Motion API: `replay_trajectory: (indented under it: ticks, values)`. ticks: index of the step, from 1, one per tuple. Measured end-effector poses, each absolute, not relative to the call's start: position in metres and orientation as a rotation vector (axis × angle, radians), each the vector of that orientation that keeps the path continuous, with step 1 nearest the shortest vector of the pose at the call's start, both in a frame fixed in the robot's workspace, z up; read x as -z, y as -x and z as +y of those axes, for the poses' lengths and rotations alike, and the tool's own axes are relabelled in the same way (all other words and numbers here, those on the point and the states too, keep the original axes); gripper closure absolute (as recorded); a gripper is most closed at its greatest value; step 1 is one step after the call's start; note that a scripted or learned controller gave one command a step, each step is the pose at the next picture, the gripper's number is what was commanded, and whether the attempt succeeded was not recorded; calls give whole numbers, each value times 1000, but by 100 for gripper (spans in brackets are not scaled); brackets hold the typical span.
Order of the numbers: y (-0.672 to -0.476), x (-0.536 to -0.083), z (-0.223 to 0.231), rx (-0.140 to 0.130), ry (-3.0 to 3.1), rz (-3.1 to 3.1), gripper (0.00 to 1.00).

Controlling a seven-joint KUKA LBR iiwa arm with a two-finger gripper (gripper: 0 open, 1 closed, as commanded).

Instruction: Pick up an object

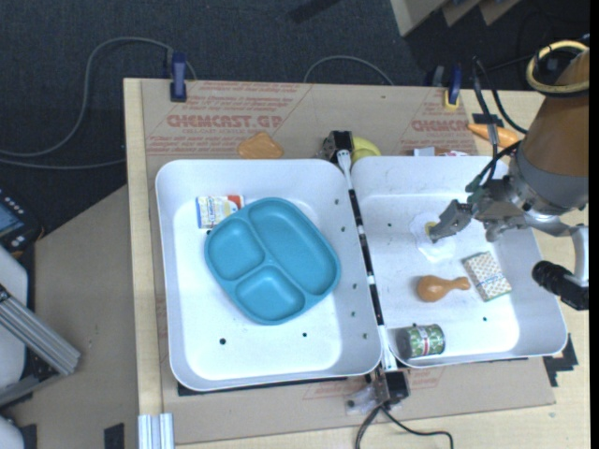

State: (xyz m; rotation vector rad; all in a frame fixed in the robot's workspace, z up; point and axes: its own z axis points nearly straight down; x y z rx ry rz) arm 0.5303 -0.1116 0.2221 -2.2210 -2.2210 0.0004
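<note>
In the right bin (524, 340) lie a brown drumstick-shaped toy (440, 287), a patterned flat packet (488, 276) and a green can (423, 341) on its side at the front rim. A small pale object (431, 231) rests near the bin's middle. My gripper (471, 226) hangs over the back half of this bin, open, its left finger just beside the pale object and nothing between the fingers. The packet sits just in front of the gripper. The arm covers the bin's back right corner.
The left bin (187, 325) holds a blue divided plate (270, 259) and a small carton (216, 210) at its back left. Behind the bins on the board lie an orange piece (259, 145), a yellow ball (364, 148) and blue clamps (177, 75).
</note>
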Motion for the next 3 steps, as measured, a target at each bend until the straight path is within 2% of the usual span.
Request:
replay_trajectory:
  ticks: [1,2,3]
  values:
    - [-510,-129,-106,-9,2216,-2213,0]
    - [-508,-87,-106,3,2232,-2228,0]
    - [-511,-103,-107,13,2242,-2233,100]
